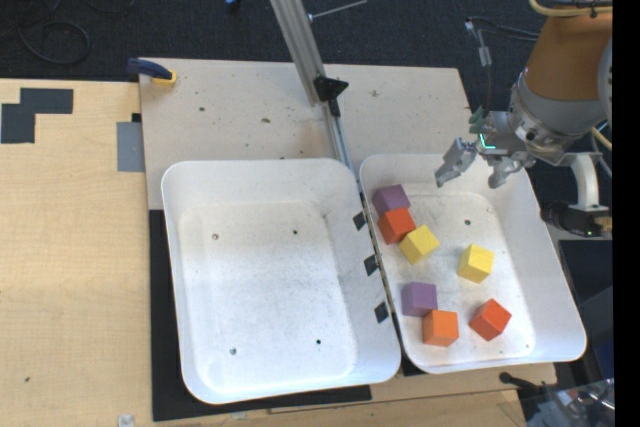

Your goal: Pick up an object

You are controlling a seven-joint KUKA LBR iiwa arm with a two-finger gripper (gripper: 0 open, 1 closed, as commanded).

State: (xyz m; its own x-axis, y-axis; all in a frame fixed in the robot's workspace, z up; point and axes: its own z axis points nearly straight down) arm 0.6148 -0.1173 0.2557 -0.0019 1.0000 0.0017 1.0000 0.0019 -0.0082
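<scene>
Above right white plastic bin [560, 315] | pincer [478, 167] spread, nothing between | risk: purple wooden cube [390, 198] touched orange cube [397, 224]; descent could nudge both

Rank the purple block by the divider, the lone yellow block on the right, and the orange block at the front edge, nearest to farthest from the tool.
From the tool:
1. Purple block, by the divider.
2. Yellow block, right of centre.
3. Orange block, front edge.
</scene>
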